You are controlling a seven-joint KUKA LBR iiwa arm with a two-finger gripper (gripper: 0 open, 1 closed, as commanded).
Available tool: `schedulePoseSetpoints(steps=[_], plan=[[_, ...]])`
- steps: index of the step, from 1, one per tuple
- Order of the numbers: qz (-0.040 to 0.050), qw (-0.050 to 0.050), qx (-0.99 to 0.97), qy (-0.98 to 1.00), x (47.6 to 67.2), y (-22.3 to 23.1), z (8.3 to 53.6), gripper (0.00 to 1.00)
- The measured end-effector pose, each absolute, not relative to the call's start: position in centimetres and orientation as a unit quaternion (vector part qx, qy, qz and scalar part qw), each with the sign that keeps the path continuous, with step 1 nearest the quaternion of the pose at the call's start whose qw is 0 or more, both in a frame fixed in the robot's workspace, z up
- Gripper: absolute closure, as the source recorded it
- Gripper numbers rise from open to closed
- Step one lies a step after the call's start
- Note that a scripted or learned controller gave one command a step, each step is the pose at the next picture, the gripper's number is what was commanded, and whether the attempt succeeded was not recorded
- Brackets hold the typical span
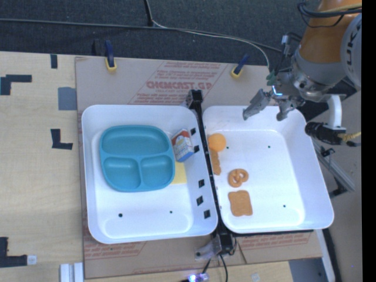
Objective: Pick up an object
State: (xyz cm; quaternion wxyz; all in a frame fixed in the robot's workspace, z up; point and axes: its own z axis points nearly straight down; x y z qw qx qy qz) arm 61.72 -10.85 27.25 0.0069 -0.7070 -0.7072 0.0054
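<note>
Toast-coloured square slice (pixel 240 203), lying flat near the front rim of the right bin (pixel 305 204); just behind it a pretzel (pixel 238 177), then an orange ball (pixel 217 142) by the bin's left wall. Any of these is a candidate for picking; none is held. Tool (pixel 269 106): fingers spread, nothing between them, poised over the bin's far rim, well apart from the items. Step judged: approach, pre-grasp. Next move calls for travel forward and left, then descent over one item. Left bin (pixel 94 204): teal divided plate (pixel 137 157), small carton (pixel 183 145), yellow piece beneath. Both bins on cardboard-covered tabletop (pixel 170 81).
</note>
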Motion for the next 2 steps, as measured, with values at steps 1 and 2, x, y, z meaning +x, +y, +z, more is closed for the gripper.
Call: schedulePoseSetpoints(steps=[1, 2], plan=[[0.0023, 0.003, -0.706, -0.708, 61.9, -10.8, 27.8, 0.0], [0.0036, 0.004, -0.706, -0.708, 62.0, -10.6, 23.2, 0.0]])
